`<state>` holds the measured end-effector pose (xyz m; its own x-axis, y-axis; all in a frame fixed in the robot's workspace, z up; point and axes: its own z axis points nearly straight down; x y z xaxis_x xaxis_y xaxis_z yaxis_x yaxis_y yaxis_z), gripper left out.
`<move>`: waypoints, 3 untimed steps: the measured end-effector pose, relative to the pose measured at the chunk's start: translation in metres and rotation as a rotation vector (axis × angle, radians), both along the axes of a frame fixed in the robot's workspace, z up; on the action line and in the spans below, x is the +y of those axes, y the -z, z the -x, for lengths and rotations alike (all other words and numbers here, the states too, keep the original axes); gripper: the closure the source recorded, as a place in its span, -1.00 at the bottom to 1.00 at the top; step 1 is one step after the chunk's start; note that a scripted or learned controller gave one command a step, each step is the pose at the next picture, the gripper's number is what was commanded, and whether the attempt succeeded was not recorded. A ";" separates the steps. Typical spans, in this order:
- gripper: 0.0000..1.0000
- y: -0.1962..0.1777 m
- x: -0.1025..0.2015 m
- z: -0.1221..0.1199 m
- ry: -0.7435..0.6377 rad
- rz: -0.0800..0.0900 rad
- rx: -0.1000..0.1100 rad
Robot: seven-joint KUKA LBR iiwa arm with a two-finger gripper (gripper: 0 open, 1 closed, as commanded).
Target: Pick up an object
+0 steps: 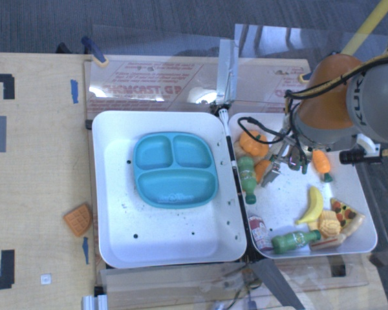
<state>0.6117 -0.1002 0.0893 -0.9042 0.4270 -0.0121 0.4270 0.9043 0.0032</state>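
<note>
My gripper [279, 165] hangs over the upper left part of the right bin [365, 192], below the arm's orange band. Just left of it lie an orange toy vegetable [251, 142], a small orange piece [262, 168] and a green bottle [246, 177] along the bin's left wall. To its right rests a carrot [321, 162]. Lower in the bin are a banana [312, 206], a corn cob [328, 224], a pizza slice [346, 213], a second green bottle [295, 239] and a small can [257, 230]. I see nothing held by the gripper.
The left bin [116, 225] holds a blue divided plate [175, 170]. An orange waffle-like block [78, 219] lies on the wooden bench left of the bins. A metal divider [227, 76] stands behind the bins.
</note>
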 end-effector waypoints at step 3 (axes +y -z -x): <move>1.00 -0.014 -0.011 -0.037 0.153 0.000 -0.011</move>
<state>0.6487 -0.1113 0.1030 -0.8282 0.5601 -0.0216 0.5600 0.8284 0.0090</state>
